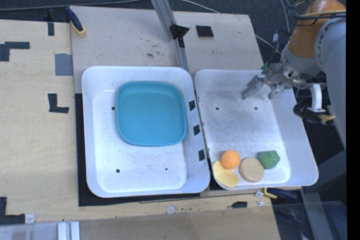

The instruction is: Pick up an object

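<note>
An orange ball, a tan round object, a green object and a yellow flat piece cluster at the near edge of the right bin. My gripper hovers over the far right part of that bin, well away from the cluster. Its two fingers spread apart with nothing between them.
The left bin holds a blue square plate. A slanted metal pole rises behind the bins. Cables lie on the dark floor at the back. The grey arm comes in from the right edge.
</note>
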You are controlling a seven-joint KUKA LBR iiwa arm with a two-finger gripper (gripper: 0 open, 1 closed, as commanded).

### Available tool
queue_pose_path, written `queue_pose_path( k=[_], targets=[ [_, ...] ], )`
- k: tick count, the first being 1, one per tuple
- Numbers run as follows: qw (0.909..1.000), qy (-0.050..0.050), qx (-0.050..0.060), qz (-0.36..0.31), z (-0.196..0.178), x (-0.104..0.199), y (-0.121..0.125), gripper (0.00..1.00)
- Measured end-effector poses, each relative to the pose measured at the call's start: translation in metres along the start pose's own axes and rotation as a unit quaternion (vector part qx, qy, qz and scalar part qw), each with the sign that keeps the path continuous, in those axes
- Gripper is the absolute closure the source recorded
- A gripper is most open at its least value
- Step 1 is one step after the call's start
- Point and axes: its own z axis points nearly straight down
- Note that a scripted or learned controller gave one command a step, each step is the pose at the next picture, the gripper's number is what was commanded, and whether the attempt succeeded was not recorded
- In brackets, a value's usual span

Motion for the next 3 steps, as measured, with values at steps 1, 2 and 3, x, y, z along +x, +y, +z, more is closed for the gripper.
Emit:
queue_pose_path(
  k=[1,2,3],
  targets=[
    [1.0,-0.001,-0.003,-0.001,-0.014,0.0,0.002,1.0],
    [1.0,-0.001,-0.005,0.0,-0.069,0.011,0.003,1.0],
    [1.0,-0.001,-0.005,0.0,-0.112,0.015,0.002,1.0]
  ],
)
